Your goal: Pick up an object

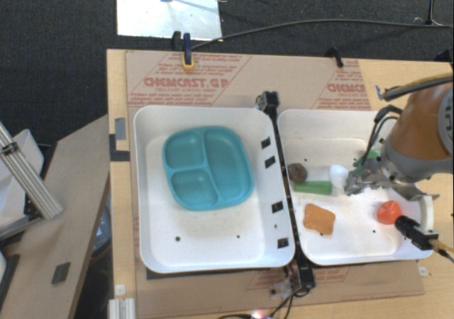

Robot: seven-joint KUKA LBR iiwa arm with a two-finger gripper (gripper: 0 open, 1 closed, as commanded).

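Observation:
In the right bin [323, 254] lie a brown round piece [297, 171], a green stick [312, 186], a white egg-like ball [339, 171], an orange chunk [320, 218] and a red-orange ball [389, 212]. My gripper [355, 184] reaches in from the right and hangs low over the bin's middle, just right of the green stick and below the white ball. Its fingertips are small and dark against the bin floor, and nothing shows between them.
The left bin [152, 239] holds a teal divided plate [208, 167]. A black-clipped divider [278, 169] separates the two bins. Cables run over the cardboard behind the bins, and a yellow clamp [187, 52] sits at the board's far edge.

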